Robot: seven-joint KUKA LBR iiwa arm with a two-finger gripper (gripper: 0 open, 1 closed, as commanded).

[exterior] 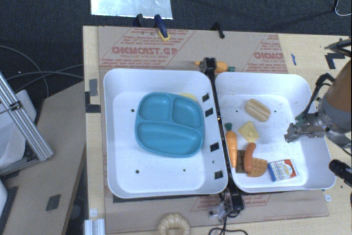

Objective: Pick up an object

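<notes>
Gripper (294,132) hangs low over the right bin (305,91), out near that bin's right wall, with the grey arm (336,102) coming in from the right edge of the view. Whether the fingers are apart or together, I cannot tell; they read as a dark, blurry cluster against the white floor, and nothing shows between them.

Food items sit to the gripper's left, all of them apart from it. A tan bread roll (257,110) lies toward the back of the right bin. Just in front of it rests a pale yellow cheese wedge (248,131). An orange carrot (232,148) lies along the bin's left wall, pointing front to back. Beside it sits a red sausage (248,157), touching what looks like a brown cookie (257,168) at the front. A small carton (281,169) with blue, white and red print lies flat near the front wall, the nearest item to the gripper.

Over in the left bin (118,135), a blue divided plate (168,124) takes the middle, with a bit of something yellow (188,97) peeking out behind its back rim.

Both bins rest on a cardboard sheet (143,49) printed in red letters. A blue and yellow clamp (161,27) grips its back edge. A pale ring (174,224) sits at the front of the bench.
</notes>
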